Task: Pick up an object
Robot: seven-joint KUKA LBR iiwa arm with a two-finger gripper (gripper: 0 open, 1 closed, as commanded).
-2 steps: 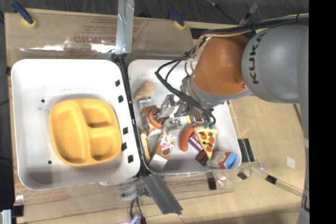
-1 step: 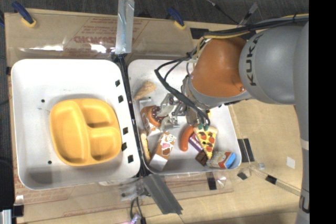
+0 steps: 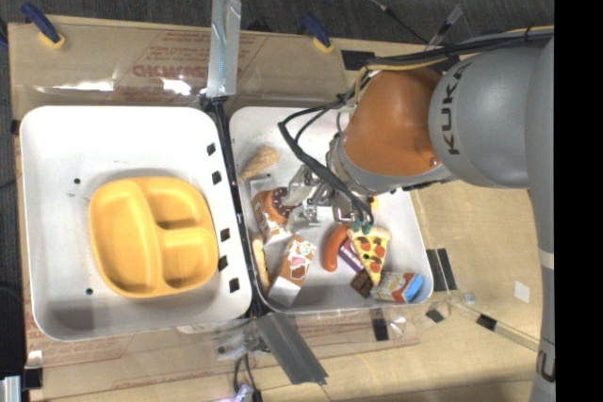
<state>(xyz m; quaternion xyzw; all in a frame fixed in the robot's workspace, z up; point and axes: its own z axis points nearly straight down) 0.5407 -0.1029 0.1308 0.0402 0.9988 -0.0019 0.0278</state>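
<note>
1. The grey arm's jaws (image 3: 306,202) hang low in the right white bin (image 3: 407,202), over the toy pile; how they stand, I cannot tell.
2. At five o'clock from them lies the small red plastic sausage (image 3: 332,248), beside the pizza-slice toy (image 3: 370,249).
3. It looks light, stiff and slick, so pinch across its narrow middle, not the rounded ends.

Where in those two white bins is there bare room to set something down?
Left bin: bare floor rings the yellow divided tray, widest along the top. Right bin: crowded, with the toy hot dog, pizza slice and gripper.
</note>
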